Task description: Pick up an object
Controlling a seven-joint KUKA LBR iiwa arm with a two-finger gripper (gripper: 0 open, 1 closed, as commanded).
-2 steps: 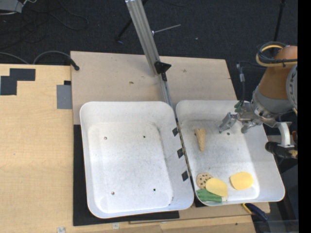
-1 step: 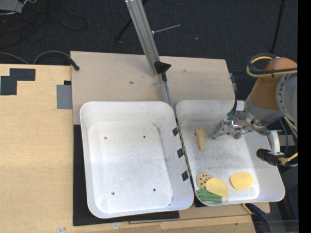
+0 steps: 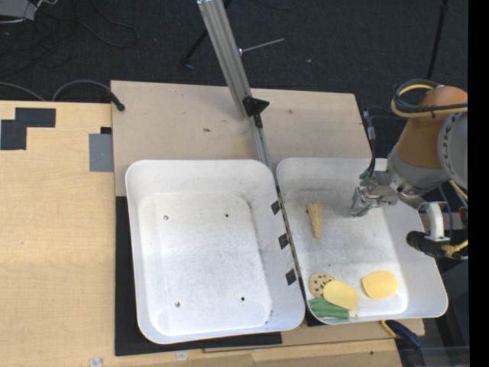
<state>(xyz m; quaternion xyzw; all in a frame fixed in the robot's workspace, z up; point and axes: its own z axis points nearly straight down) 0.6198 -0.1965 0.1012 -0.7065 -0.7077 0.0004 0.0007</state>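
— Camera view, first question: where is the gripper (image 3: 365, 202)?

— Right of centre in the frame, low over the upper part of the right bin (image 3: 428, 300). The grey arm (image 3: 425, 147) with its orange band comes in from the right edge and bends down to it.

— And the fingers, wide or narrow?

— I cannot tell. They are small and dark against the bin floor, and no gap or contact is clear. I see nothing between them.

— What lies in that bin?

— A tan cone (image 3: 315, 218) sits to the left of the gripper, near it but apart, with its point toward the bottom of the frame. Along the lower edge there is a small round cookie (image 3: 318, 282) with dark spots, a yellow oval piece (image 3: 340, 293) touching it on the right, and a green piece (image 3: 328, 310) just below both, at the bin's lower left corner. A second yellow piece (image 3: 380, 284) lies further right, apart from those three.

— And the left bin (image 3: 145, 182)?

— It sits just beside the right one, in the lower middle of the frame, sharing a divider that carries three small black clips (image 3: 283, 240).

— Anything above?

— A slanted aluminium bar (image 3: 229, 60) runs from the top centre down toward the bins.
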